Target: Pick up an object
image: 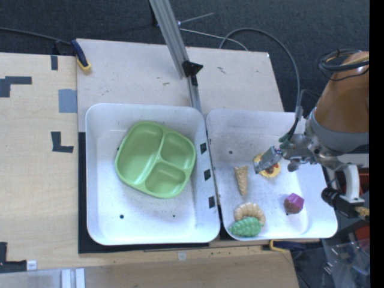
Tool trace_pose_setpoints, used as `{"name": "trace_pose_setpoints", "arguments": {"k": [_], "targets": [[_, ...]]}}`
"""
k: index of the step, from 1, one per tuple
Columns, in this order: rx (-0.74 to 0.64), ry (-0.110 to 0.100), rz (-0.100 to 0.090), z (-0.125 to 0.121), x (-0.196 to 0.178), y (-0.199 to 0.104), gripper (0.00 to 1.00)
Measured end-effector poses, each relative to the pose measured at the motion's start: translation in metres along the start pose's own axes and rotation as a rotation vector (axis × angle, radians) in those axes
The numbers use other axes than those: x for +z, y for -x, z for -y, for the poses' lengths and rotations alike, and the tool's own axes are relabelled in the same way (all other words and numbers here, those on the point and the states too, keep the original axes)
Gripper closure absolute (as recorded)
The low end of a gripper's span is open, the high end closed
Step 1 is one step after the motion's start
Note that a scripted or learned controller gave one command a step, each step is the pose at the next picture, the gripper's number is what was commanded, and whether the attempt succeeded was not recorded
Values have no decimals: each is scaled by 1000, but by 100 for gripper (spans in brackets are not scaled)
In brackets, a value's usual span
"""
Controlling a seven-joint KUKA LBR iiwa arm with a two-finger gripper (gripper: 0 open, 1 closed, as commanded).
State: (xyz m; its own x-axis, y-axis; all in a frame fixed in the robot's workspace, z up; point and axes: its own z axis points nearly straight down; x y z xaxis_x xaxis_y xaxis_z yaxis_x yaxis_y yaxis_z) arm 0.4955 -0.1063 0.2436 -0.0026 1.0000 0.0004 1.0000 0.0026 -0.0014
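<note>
Target, by judgement: small yellow-and-red toy (270, 168) in right bin (312, 228), directly under tool (266, 161). Likely light, rigid plastic, slippery; pinch across its width. Tool opening: cannot tell. Right bin count: one cone (241, 179), one croissant (249, 210), one green piece (246, 226), one purple piece (293, 203). Left bin (99, 221): one green divided plate (156, 159).

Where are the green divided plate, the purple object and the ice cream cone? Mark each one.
green divided plate (155, 159): camera view, on the ridge where its compartments meet.
purple object (293, 203): camera view, on the middle of its body.
ice cream cone (241, 179): camera view, midway along its tan length.
</note>
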Motion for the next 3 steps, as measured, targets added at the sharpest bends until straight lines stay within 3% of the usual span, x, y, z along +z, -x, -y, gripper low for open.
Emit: {"name": "trace_pose_setpoints", "arguments": {"k": [1, 3], "targets": [[0, 0, 0, 0, 0, 0, 0], [2, -6, -1, 8, 106, 1, 0]]}}
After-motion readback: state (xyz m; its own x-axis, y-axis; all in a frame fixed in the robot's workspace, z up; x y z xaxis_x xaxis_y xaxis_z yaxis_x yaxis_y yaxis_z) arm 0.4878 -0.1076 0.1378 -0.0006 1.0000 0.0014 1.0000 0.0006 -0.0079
